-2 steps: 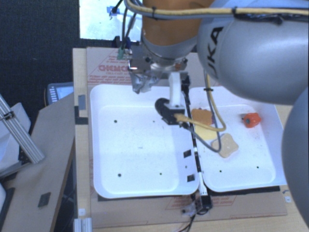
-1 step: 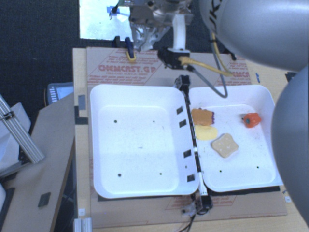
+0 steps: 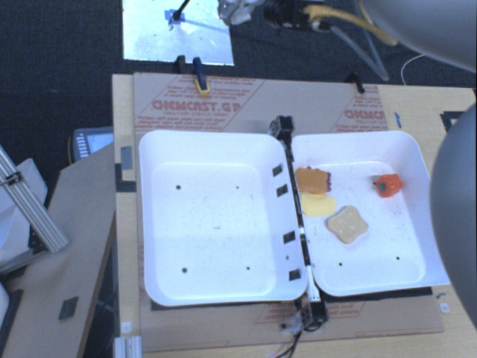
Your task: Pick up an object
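Observation:
Several small objects lie in the right bin (image 3: 406, 267). A tan toast-shaped piece (image 3: 347, 224) rests near the bin's middle. A pale yellow flat piece (image 3: 319, 205) lies just left of it, and an orange and purple piece (image 3: 313, 180) sits above that, close to the bin's left wall. A small red-orange object (image 3: 387, 185) with a green spot lies toward the right. My gripper (image 3: 240, 0) hangs high at the top of the view, above the bench's far edge and well away from both bins.
The left bin (image 3: 160, 274) stands beside the right one, joined by a row of black clips (image 3: 289, 237). Both rest on a brown board (image 3: 201, 103). The grey arm (image 3: 455, 222) crosses the right side. Cables and hoses (image 3: 350, 22) hang at the top.

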Action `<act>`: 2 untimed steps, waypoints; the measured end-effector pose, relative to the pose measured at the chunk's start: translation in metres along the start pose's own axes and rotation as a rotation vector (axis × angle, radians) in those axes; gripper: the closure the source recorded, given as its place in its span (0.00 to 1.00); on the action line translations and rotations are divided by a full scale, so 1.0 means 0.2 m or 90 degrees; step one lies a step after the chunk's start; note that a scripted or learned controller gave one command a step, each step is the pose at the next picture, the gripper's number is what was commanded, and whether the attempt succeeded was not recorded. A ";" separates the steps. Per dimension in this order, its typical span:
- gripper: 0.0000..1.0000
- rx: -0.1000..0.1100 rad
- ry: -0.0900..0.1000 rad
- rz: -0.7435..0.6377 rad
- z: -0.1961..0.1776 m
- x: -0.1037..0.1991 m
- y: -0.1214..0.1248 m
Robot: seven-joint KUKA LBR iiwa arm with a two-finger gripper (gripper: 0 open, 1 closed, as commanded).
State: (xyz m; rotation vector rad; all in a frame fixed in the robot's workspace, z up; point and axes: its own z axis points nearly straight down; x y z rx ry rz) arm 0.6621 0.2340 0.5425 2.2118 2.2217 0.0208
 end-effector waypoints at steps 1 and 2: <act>1.00 0.019 -0.006 0.006 0.91 -0.35 0.01; 1.00 -0.005 -0.001 0.003 0.07 -0.41 0.03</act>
